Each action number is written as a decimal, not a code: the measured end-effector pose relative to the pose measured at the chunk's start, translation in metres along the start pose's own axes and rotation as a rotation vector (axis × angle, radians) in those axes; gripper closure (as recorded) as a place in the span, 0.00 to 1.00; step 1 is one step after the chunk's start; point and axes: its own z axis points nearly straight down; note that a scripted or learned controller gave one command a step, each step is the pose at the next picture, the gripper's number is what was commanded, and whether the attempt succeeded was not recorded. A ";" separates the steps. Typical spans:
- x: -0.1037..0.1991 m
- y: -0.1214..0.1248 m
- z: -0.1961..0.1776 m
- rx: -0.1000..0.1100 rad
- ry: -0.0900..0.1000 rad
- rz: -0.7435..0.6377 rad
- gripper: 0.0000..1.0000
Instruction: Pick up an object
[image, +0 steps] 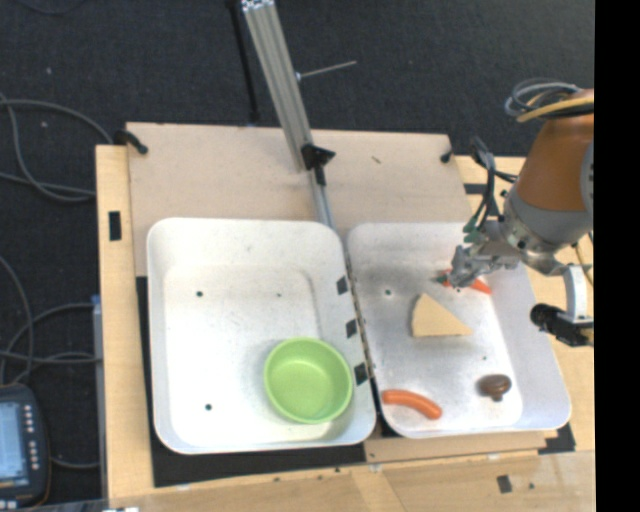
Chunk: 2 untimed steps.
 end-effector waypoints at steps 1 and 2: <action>0.055 -0.003 -0.010 0.000 0.002 -0.002 1.00; 0.107 0.005 -0.004 0.003 0.002 -0.001 1.00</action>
